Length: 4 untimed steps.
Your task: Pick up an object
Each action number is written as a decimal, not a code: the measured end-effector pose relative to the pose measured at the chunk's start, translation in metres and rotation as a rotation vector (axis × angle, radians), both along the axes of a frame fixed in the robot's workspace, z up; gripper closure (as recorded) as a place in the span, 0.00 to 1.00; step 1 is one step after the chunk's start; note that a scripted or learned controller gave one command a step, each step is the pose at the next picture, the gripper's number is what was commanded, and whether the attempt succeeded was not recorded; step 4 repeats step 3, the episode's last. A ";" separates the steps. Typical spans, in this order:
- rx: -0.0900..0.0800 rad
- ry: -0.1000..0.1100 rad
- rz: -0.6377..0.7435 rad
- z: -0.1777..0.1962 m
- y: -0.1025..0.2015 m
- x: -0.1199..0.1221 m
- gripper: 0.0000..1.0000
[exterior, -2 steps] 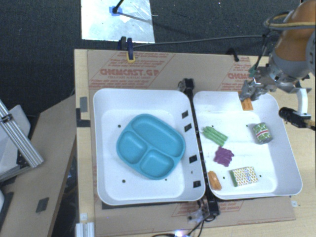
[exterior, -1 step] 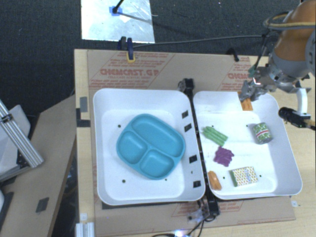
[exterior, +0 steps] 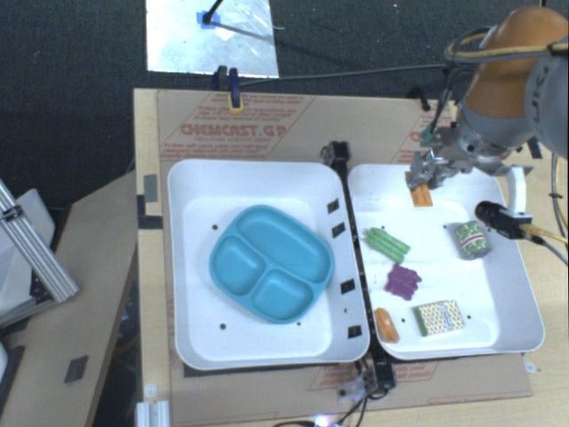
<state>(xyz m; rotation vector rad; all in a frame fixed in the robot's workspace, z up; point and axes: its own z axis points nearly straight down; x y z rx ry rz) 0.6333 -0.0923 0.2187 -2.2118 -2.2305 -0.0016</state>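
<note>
toys [exterior: 388,243] crowd right bin [exterior: 511,265]

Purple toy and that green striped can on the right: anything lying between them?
No. In the camera view, only bare white bin floor lies between the purple toy and the green can.

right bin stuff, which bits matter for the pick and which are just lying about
In play:
gripper
orange block, right below the gripper

Lying about:
green piece
purple piece
small can
patterned box
orange carrot-like piece
blue divided plate, left bin

One fixed camera overhead — slanted down on both bins [exterior: 356,238].
</note>
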 end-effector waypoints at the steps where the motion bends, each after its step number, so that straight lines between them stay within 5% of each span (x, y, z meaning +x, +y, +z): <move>1: 0.000 -0.002 0.001 0.010 0.054 -0.005 1.00; 3: 0.001 0.001 0.001 0.007 0.159 -0.031 1.00; 4: 0.001 0.001 0.001 0.007 0.159 -0.031 1.00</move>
